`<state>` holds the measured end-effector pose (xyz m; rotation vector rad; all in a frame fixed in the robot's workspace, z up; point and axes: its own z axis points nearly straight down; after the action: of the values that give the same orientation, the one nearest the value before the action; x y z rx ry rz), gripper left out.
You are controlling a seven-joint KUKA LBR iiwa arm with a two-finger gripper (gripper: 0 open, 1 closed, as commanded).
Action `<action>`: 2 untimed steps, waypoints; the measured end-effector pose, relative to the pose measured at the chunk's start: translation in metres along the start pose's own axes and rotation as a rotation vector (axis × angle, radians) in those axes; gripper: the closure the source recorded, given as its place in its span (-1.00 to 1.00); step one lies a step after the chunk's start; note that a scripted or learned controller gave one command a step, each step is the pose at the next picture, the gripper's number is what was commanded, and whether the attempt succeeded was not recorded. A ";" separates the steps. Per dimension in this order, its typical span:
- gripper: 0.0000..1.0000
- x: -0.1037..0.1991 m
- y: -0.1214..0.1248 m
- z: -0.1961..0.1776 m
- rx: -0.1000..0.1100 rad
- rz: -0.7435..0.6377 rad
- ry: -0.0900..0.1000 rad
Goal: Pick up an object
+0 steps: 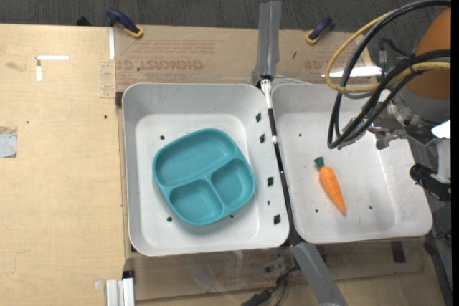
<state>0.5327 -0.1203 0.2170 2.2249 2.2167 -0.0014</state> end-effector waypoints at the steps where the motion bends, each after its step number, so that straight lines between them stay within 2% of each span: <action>1: -1.00 0.027 -0.057 0.117 0.005 0.178 0.001; 2: 1.00 0.026 -0.058 0.109 0.007 0.183 0.000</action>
<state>0.4751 -0.0945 0.1083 2.4222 2.0077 -0.0089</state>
